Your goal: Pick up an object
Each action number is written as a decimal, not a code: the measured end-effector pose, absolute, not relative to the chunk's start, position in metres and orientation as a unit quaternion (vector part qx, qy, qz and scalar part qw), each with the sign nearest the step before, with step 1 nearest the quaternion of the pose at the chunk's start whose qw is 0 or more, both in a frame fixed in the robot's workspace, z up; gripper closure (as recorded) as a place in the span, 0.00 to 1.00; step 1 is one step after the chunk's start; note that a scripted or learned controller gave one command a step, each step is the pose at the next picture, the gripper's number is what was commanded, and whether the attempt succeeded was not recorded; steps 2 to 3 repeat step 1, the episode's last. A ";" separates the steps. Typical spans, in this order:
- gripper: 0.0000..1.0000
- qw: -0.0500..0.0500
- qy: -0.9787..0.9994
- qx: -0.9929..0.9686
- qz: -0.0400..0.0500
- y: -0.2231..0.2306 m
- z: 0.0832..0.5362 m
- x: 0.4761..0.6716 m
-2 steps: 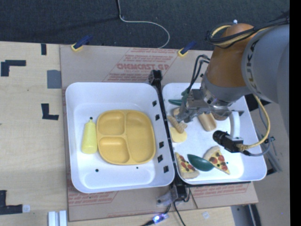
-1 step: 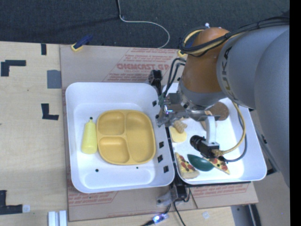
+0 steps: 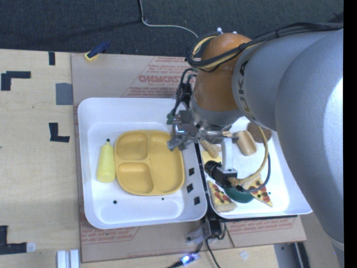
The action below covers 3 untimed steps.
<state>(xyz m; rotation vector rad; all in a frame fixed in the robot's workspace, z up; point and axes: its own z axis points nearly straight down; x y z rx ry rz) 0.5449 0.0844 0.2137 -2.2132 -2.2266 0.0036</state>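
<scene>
Jaws' state can't be told; gripper (image 3: pixel 179 132) sits frame centre, over yellow plastic divided plate (image 3: pixel 149 162) w/ yellow bottle (image 3: pixel 106 162) in left white bin (image 3: pixel 100 116). Desk (image 3: pixel 33 149) light wood, dark floor above.

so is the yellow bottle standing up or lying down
Lying down. The small yellow plastic bottle rests on its side on the floor of the left white bin, nozzle pointing away from the camera, beside the yellow three-compartment plate.

Even, fairly bright overhead light; the white bins (image 3: pixel 89 149) look nearly washed out, with soft, short shadows under the yellow tray (image 3: pixel 149 162). The big grey arm (image 3: pixel 301 110) (closest to the lens) is soft and slightly blurred. Overall grainy.
</scene>
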 end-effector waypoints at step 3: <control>1.00 0.001 -0.708 -0.706 0.001 0.085 0.215 0.549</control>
